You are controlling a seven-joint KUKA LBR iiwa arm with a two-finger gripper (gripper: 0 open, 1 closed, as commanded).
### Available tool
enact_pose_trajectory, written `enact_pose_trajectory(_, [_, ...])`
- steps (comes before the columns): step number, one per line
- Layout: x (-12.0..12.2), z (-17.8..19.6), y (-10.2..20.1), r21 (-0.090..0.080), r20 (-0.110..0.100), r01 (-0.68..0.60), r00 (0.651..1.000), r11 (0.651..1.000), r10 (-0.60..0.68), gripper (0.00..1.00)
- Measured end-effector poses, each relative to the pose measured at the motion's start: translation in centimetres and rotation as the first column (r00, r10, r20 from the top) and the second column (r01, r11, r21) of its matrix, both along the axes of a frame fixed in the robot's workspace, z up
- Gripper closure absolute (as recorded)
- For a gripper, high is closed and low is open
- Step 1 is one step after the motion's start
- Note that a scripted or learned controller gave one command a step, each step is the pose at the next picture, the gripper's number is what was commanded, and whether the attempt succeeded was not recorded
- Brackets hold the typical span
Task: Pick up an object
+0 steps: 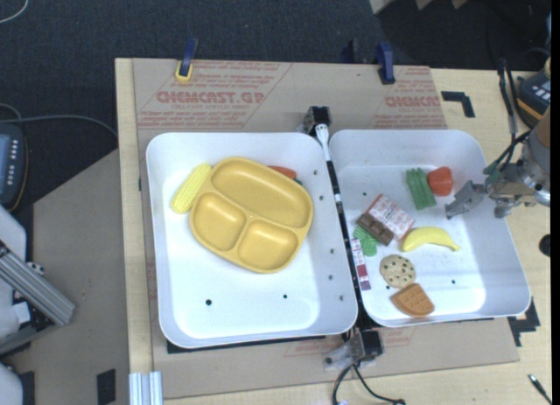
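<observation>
The gripper (479,195) is parked at the right bin's (503,294) three o'clock edge, jaws spread, nothing held. The banana (430,239) at seven o'clock could easily get nudged away.

Two bins (175,246), one tray (251,212), one banana (429,239)

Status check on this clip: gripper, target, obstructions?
Gripper over right bin's right edge, holding nothing. Banana nearest, untouched. Path clear.
</observation>
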State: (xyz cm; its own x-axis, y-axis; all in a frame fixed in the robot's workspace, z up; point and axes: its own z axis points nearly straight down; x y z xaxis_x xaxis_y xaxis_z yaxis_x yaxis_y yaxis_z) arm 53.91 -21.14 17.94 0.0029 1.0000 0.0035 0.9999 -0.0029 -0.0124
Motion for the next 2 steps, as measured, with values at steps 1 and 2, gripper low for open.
enact_pose_trajectory(1, [0.3, 0.7, 0.0, -0.004, 0.013, -0.003, 1.0, 1.0, 0.003, 0.0])
enact_pose_trajectory(2, [0.1, -3.8, 0.7, -0.001, 0.008, -0.003, 1.0, 1.0, 0.004, 0.0])
